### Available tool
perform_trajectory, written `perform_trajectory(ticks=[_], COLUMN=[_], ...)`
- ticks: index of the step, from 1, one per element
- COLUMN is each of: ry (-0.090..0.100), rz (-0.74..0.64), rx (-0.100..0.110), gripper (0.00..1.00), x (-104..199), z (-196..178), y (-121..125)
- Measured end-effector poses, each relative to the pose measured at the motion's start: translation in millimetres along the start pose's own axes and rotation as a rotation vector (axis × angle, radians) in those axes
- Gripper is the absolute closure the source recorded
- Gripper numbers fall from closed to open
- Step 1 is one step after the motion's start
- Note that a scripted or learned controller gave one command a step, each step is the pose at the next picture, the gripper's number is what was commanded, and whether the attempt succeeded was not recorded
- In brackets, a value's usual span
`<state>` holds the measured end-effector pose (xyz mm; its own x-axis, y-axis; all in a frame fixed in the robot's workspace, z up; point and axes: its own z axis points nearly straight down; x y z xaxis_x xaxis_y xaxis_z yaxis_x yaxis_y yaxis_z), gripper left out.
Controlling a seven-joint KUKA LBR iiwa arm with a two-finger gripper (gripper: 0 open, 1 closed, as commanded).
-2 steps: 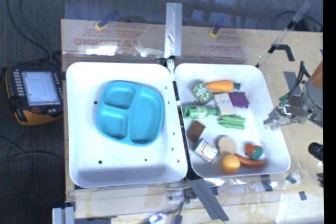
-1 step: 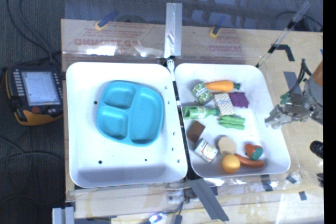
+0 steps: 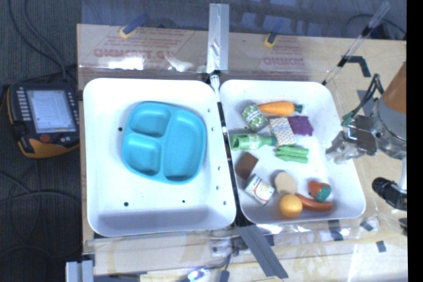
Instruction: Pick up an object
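The arm reaches in at the counter's right edge, its gripper [image 3: 344, 145] hanging over the right rim of the right bin [image 3: 344, 188]; how wide the jaws stand I cannot tell. The toy foods lie apart from it inside that bin: carrot [image 3: 276, 108], green bottle [image 3: 251, 141], orange [image 3: 291, 206].

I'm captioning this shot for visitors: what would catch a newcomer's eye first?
The big blue plate in the left bin stands out most. Next comes the bright clutter of toy food in the right bin, such as the carrot. The gripper sits at that bin's right rim.
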<state>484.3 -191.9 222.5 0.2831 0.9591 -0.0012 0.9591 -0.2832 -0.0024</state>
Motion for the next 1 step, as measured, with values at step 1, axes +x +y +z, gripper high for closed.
perform_trajectory(ticks=[1], ry=[0.000], rz=[0.066], rx=[0.001], gripper=[1.00], x=[50.1], z=[-9.2], y=[-15.2])
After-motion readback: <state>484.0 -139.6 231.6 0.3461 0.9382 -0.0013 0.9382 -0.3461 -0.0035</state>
